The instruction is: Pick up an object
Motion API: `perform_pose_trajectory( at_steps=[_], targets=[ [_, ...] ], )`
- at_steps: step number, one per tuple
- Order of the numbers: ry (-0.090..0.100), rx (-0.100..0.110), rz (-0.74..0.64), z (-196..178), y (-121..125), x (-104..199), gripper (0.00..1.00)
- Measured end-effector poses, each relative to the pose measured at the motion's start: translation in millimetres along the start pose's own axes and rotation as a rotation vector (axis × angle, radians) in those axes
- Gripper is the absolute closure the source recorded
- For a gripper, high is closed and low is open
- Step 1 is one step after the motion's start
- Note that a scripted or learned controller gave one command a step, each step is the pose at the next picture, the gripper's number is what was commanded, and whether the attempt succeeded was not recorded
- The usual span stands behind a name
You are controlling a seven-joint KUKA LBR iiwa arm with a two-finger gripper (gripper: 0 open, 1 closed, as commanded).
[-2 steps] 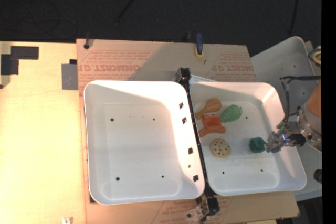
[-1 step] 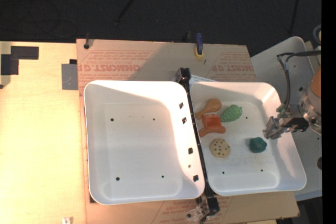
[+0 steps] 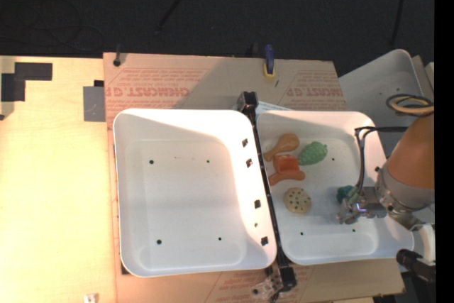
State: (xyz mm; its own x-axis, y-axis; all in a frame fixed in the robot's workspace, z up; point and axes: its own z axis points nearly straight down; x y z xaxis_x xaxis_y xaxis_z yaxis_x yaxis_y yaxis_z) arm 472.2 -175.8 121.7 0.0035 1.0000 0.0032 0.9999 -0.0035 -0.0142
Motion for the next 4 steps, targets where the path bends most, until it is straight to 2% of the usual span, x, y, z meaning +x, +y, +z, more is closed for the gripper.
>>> perform_pose_trajectory(
  at_steps=[1, 2, 3, 4],
  targets=[
    [-0.001, -0.009, 0.003, -18, 2, 0, 1.0],
    [-0.001, -0.008, 0.007, -27, 1, -1, 1.0],
    [-0.001, -0.007, 0.011, -27, 1, -2, 0.0],
    [-0.005, -0.014, -0.004, 36, 55, -38, 0.0]
  ],
)
